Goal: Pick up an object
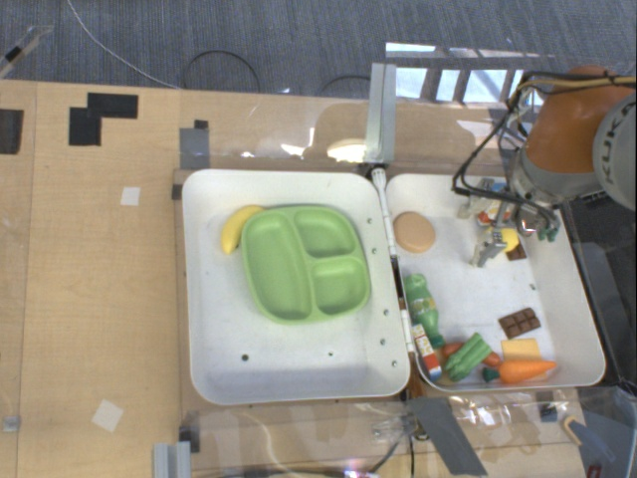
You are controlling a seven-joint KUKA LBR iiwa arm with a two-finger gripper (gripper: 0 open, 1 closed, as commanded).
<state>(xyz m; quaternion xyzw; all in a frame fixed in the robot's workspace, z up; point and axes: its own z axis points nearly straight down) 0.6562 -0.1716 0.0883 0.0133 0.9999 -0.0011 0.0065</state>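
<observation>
Two white bins. Left bin [209,366]: one green divided plate [304,262], three compartments, all bare; one banana [235,229] tucked under plate's upper-left edge. Right bin [587,357], right of plate: one tan round cookie [414,232], one green bottle [422,312] with label unreadable, one green pepper [466,357], one carrot [526,370], one chocolate piece [519,322], one cheese block [521,348]. Gripper [494,242] over right bin's upper part, right of cookie; finger spread unclear, nothing seen held.
</observation>
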